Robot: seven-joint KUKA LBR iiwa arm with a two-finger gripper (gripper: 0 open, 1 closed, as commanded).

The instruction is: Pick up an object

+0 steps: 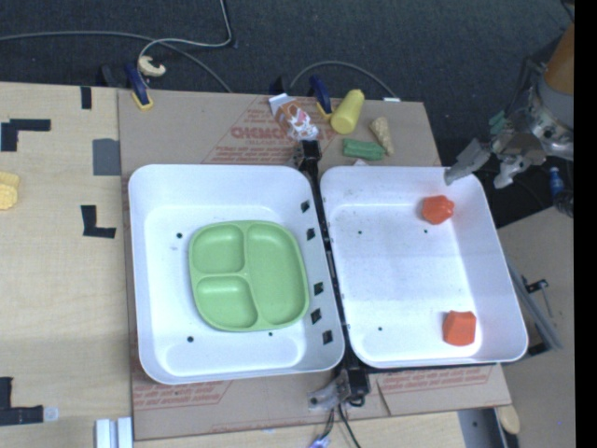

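Divided plate [248,275] in left bin [159,203], two blocks [437,209] [458,328] in right bin [401,259], one behind the other

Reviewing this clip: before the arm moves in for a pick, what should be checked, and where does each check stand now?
1. Pickable things in the right bin: ok, two orange pieces, round orange piece and orange block.
2. Pieces apart from each other: ok.
3. Gripper above a piece: not ok, it sits at the bin's far right corner.
4. Something held already: cannot tell.
5. Green divided plate away from the targets: ok, left bin.
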